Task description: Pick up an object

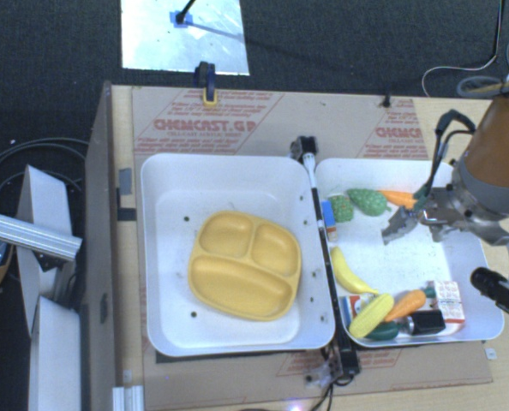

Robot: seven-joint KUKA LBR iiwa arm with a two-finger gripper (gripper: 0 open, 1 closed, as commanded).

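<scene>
The grey arm (494,157) with its orange band is reaching in from the right and hanging over the right bin (473,311). Its claw (402,226) is hovering above bare bin floor, with the fingers pointing left and down; they are looking slightly parted with nothing between them, though the slant of the view makes the gap hard to judge.

The things to pick are all lying in the right bin. A green bumpy toy (368,201) is sitting near the top wall, with an orange carrot (398,199) just beside it to the right, close to the claw. A smaller green piece (340,209) is lying to the left, next to a blue and white item (326,214) against the divider. A banana (347,271) is lying in the middle left, apart from the claw. Along the bottom wall a yellow corn cob (371,314), a second carrot (406,304), a dark cylinder (424,321) and a small red and white box (448,300) are crowding together, touching one another.

In the left bin (164,229) a yellow divided plate (246,264) is resting alone. Both bins are sitting on the brown bench (237,118).
</scene>
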